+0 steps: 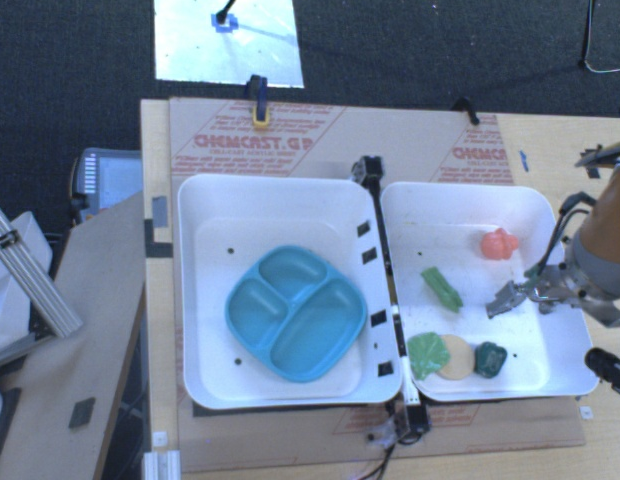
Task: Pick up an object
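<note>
Camera view: gripper sits low in the right bin, right of centre, fingers spread with nothing between them. Nearest candidate, the green piece, lies just left of it; pink toy above. Blue tray fills the left bin. The spread suits a descent onto a target.

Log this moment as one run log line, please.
gripper: over right bin, nothing held | nearest: green piece | left bin: blue plate | pick: not yet
</note>
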`<state>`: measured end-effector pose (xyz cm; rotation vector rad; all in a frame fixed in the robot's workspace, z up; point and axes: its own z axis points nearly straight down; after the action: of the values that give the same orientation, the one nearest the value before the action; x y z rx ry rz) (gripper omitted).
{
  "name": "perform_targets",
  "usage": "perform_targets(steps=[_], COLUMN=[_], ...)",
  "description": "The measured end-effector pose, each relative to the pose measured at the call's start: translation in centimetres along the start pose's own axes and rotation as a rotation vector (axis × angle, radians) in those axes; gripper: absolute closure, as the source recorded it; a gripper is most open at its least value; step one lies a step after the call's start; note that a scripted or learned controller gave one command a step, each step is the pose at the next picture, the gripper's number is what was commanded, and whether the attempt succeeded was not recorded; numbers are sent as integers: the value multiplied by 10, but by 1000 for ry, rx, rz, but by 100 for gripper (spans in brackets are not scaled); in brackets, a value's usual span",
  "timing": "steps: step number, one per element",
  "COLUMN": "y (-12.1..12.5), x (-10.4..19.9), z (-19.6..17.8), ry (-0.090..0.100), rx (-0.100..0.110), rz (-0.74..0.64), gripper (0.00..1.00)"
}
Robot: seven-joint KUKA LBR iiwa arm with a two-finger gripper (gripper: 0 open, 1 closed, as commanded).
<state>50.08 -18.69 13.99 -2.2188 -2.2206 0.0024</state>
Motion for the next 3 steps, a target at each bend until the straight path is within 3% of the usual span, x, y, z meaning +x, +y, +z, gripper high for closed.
perform_targets(steps=[1,2,3], y=[0,2,9], x=[1,0,1], z=[52,39,-24], ry=[1,-2,-4], rx=[0,-6,-11], rz=[0,0,-4], gripper=[0,100,100])
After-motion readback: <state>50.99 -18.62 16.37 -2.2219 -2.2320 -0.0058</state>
